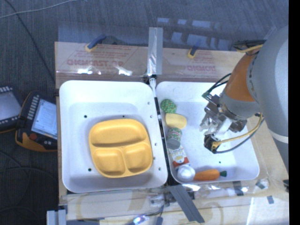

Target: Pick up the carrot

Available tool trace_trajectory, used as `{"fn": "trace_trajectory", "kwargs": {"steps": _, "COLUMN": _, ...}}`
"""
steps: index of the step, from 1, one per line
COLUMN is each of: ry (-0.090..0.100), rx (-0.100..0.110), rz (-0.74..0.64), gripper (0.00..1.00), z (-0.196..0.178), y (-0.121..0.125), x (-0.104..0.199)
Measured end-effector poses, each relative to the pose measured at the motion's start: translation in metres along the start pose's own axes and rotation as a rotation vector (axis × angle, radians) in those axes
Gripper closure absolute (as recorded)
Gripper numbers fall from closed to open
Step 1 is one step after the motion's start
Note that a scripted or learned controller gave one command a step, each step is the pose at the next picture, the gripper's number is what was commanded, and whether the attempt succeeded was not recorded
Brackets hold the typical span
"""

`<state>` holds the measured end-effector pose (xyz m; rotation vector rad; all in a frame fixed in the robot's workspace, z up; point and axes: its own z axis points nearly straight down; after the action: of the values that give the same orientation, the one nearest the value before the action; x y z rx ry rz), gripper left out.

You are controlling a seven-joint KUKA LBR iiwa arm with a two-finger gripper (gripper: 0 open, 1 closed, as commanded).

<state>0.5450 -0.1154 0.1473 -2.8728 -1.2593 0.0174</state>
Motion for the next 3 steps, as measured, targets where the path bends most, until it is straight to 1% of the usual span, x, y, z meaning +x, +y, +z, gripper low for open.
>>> {"fn": "trace_trajectory", "kwargs": {"steps": 1, "ry": -0.002, "rx": -0.004, "rz": 0.221, "gripper": 1.0, "z": -0.032, "y": 0.008, "x": 0.041}}
{"fn": "trace_trajectory", "kwargs": {"steps": 2, "ry": -0.002, "rx": -0.005, "rz": 0.538, "gripper": 1.0, "z": -0.033, "y": 0.068, "x": 0.093}}
{"fn": "trace_trajectory", "kwargs": {"steps": 3, "ry": 0.0, "rx": -0.001, "rz": 0.6, "gripper": 1.0, "z": -0.032, "y": -0.044, "x": 0.139}}
